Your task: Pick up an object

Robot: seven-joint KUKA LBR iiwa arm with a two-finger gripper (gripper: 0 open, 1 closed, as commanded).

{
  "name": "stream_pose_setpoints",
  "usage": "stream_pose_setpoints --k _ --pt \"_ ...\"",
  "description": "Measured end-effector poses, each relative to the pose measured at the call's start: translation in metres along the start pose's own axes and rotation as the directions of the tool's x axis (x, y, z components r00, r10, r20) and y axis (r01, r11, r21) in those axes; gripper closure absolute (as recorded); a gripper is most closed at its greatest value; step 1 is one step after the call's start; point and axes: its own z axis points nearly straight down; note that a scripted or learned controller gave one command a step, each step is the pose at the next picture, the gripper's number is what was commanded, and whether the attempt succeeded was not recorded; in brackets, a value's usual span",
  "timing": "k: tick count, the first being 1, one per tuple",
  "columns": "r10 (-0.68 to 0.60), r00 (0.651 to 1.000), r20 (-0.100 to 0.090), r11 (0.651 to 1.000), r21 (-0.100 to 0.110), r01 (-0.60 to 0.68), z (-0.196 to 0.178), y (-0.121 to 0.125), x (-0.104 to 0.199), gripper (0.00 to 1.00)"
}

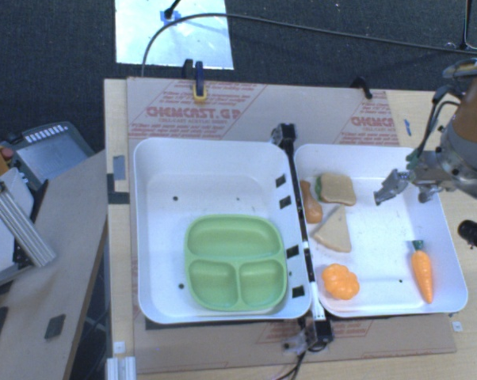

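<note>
Jaws (pixel 397 184) hang over the right bin (pixel 381 252), how far open I cannot tell, nothing seen held; nearest pick, the carrot (pixel 422 272), lies toward 5 o'clock, long axis 12-to-6, leafy end up.

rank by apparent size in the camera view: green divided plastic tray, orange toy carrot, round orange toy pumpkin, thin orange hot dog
1. Green divided plastic tray, by far.
2. Orange toy carrot and round orange toy pumpkin: too alike to rank.
3. Thin orange hot dog, smallest.
</note>
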Motion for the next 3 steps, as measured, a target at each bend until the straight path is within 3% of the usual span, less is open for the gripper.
stream_pose_setpoints --k 1,3 --pt "-0.003 1.0 0.002 1.0 -0.011 0.003 -0.006 0.002 0.0 0.0" --pt "-0.001 1.0 0.001 1.0 -0.008 0.001 0.097 -0.003 0.003 0.0"
